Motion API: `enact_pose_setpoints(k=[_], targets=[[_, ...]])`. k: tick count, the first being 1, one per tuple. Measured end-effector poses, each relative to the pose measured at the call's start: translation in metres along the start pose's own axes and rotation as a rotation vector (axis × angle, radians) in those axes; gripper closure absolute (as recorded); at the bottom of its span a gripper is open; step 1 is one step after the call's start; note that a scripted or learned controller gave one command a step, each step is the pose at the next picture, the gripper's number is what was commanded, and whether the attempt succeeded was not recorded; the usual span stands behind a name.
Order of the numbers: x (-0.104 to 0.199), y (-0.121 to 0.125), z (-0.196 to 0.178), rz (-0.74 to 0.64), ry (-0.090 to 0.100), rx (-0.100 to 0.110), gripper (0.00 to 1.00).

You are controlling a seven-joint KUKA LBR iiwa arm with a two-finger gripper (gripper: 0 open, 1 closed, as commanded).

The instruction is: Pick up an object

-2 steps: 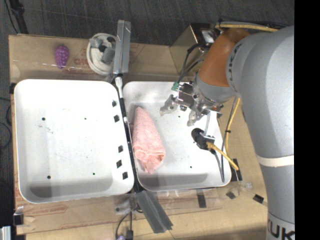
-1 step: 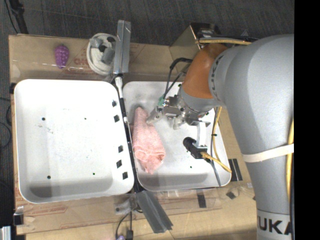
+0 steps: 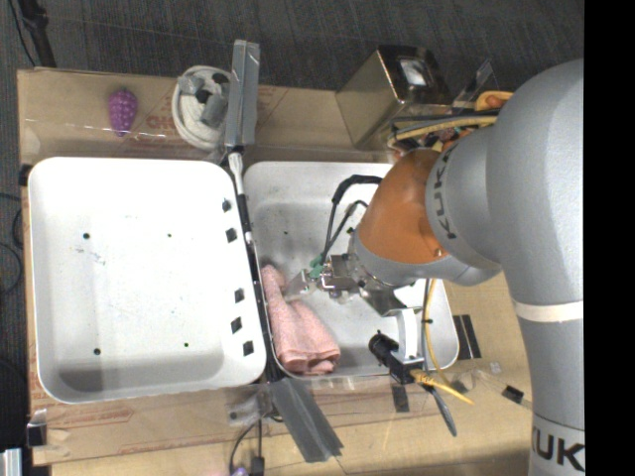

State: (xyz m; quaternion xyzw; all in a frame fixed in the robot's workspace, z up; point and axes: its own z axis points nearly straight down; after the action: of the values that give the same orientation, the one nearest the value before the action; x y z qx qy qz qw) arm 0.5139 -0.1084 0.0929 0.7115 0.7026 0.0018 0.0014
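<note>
A pink folded cloth [image 3: 298, 330] lies along the left wall of the right bin [image 3: 298, 191], near its front corner. My gripper [image 3: 303, 284] reaches down into that bin from the right, just above the cloth's upper end. Its metal tip sits right at the cloth's edge, and contact between them is not clear. The grey arm with its orange band [image 3: 402, 216] covers the right half of the bin.
The left bin [image 3: 129, 266] sits beside it, a grey divider bar [image 3: 243, 97] between them at the back. A purple object [image 3: 122, 109] and a white roll [image 3: 201, 104] rest on the bench behind the left bin. A metal box [image 3: 392, 92] stands behind the right bin.
</note>
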Motion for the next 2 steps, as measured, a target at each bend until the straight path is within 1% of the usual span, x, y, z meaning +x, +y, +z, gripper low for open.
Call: enact_pose_setpoints(k=[1, 2], targets=[[0.0, 0.057, 0.001, -0.044, -0.001, 0.001, 0.0], [0.001, 0.124, 0.002, -0.174, -0.001, 0.003, 0.0]])
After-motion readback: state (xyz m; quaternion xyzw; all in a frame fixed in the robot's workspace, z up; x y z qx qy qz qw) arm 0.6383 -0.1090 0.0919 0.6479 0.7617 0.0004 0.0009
